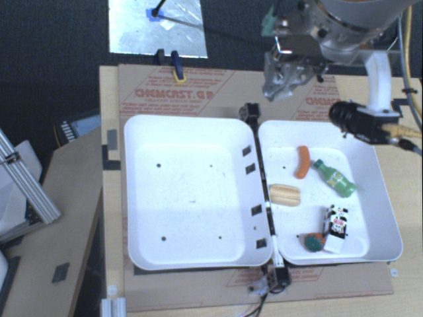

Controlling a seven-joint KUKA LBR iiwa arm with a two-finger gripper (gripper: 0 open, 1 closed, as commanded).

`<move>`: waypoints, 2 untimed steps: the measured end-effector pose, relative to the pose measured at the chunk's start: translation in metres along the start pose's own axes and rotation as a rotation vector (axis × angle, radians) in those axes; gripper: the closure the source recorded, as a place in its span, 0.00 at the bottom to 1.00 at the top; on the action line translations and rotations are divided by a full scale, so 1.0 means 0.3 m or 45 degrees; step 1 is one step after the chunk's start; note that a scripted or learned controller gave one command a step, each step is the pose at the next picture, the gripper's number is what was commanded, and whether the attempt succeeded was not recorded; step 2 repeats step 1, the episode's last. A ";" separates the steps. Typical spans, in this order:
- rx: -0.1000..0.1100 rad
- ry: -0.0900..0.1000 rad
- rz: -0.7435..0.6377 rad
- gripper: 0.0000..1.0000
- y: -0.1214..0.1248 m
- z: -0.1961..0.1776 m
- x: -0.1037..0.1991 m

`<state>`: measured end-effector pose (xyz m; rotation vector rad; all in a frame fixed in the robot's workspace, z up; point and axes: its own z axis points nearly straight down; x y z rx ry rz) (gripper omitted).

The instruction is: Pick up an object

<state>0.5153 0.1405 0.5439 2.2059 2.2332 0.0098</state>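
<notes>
The right bin holds several small objects: an orange sausage, a green bottle, a tan bread roll, a black-and-white cow toy and a green and orange piece. My gripper hangs high above the bench, over the cardboard behind the right bin's back left corner. Nothing shows between or under its metal fingers. It is well apart from all the objects.
The left bin lies beside the right one, with a black hinge strip between them. A black camera mount juts over the right bin's back edge. A shiny metal sheet lies at the back left.
</notes>
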 end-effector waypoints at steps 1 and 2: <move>0.009 -0.001 0.003 1.00 -0.100 0.031 0.185; 0.009 -0.001 0.003 1.00 -0.100 0.031 0.185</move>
